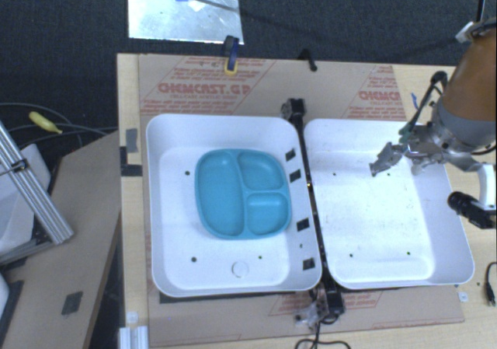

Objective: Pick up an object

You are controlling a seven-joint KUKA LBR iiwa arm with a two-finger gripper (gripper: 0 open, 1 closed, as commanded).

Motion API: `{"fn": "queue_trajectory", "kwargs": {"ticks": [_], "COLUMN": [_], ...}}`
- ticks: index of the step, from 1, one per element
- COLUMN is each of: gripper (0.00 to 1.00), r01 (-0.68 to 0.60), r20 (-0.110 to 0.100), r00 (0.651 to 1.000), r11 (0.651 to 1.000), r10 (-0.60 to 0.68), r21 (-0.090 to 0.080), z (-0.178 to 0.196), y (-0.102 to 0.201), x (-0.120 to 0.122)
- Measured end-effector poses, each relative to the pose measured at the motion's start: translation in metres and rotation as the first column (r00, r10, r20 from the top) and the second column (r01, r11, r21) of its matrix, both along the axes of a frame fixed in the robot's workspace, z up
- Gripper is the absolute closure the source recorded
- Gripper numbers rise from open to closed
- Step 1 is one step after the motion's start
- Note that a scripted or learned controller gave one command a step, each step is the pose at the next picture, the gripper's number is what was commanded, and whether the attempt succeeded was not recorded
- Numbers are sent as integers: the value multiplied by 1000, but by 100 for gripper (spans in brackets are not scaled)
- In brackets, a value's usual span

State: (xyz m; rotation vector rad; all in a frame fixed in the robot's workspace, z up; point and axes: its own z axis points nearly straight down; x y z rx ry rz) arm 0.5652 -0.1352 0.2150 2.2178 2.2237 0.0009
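Note:
A blue divided plate lies flat in the middle of the left bin. My gripper hangs over the back right part of the right bin, far to the right of the plate. Its two grey fingers are spread apart with nothing between them. The grey arm with its orange band comes in from the right edge.
A black divider with clips runs between the two bins. A small pale round mark sits on the left bin's floor near its front wall. Cardboard underlies both bins. A black fitting juts over the right bin's right rim.

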Motion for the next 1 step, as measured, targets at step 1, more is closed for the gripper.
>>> {"fn": "queue_trajectory", "kwargs": {"ticks": [1], "gripper": [0], "r01": [6], "r20": [-3], "r00": [1000], "r11": [1000], "r10": [-6], "r21": [-1], "z": [-137], "y": [-33], "x": [-31]}}
